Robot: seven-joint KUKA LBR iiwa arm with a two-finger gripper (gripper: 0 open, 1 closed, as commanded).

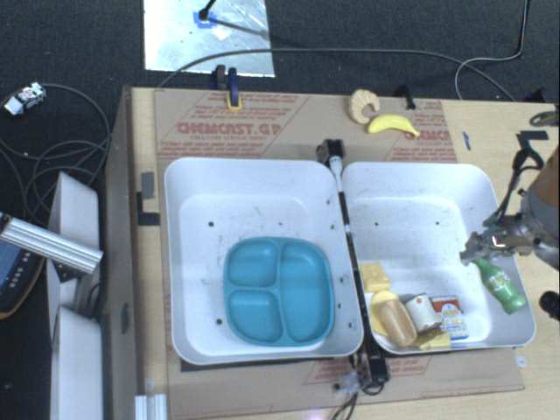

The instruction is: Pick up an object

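Observation:
My gripper [486, 245] hangs over the right edge of the right bin [420, 191], at the end of the grey arm [538, 226] that comes in from the right. Just below it a green bottle [502, 288] lies against the bin's right wall, its cap end close to the gripper. I cannot tell whether they touch. In the bin's front corner lie a yellow block [376, 277], a tan bun-like piece [393, 318], a small can [422, 310] and a red and white box [449, 316].
The left bin [201, 199] holds a blue divided plate [279, 290]. A banana [393, 125] and a pale ring-shaped toy [363, 104] lie on the cardboard behind the bins. A black divider bar [343, 221] runs between the bins.

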